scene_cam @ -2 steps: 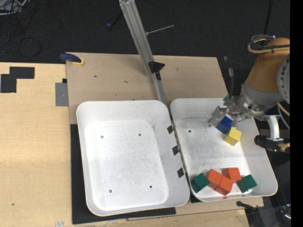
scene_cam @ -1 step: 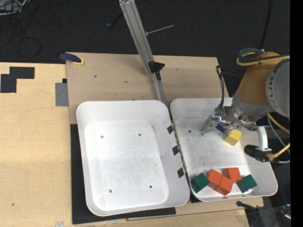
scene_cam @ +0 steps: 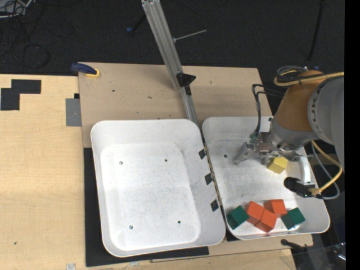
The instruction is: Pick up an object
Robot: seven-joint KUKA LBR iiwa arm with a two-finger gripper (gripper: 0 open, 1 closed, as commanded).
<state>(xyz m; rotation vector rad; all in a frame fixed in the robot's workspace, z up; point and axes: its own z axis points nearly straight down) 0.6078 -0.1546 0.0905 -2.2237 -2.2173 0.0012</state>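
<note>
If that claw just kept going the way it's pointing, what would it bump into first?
The gripper points down into the right bin, so probably its bare white floor. The yellow block lies just beside it; depth is hard to judge.

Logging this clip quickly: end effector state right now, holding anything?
End effector: fingers hidden under the wrist, so cannot be told; yellow block lies beside it.

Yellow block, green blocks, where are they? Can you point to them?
yellow block (scene_cam: pixel 277 165), camera view, on its top face, by the gripper.
left green block (scene_cam: pixel 237 216), camera view, on its top face.
right green block (scene_cam: pixel 293 217), camera view, on its top face.
</note>
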